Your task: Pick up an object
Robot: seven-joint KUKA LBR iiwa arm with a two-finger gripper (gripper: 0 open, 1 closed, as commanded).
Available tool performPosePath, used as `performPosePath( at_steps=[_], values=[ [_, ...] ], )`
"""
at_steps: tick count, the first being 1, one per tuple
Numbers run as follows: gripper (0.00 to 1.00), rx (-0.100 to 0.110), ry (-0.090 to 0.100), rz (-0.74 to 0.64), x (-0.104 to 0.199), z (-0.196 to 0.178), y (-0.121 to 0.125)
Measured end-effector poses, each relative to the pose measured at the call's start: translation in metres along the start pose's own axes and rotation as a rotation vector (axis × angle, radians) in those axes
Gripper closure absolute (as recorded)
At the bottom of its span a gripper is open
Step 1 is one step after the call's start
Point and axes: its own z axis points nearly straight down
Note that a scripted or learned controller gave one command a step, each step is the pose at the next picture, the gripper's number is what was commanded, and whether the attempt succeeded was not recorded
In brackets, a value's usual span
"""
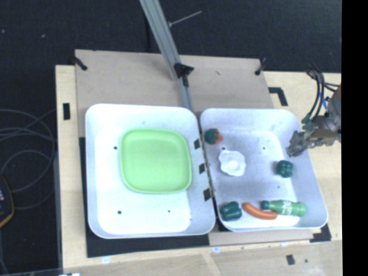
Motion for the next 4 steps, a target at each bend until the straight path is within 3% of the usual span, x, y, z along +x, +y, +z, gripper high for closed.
performPosePath(
  at_steps=[3,4],
  values=[
    [1.00,0.002,0.000,-0.001,0.164,0.027,0.046],
    [1.00,0.001,0.001,-0.001,0.207,0.026,0.059]
  ],
)
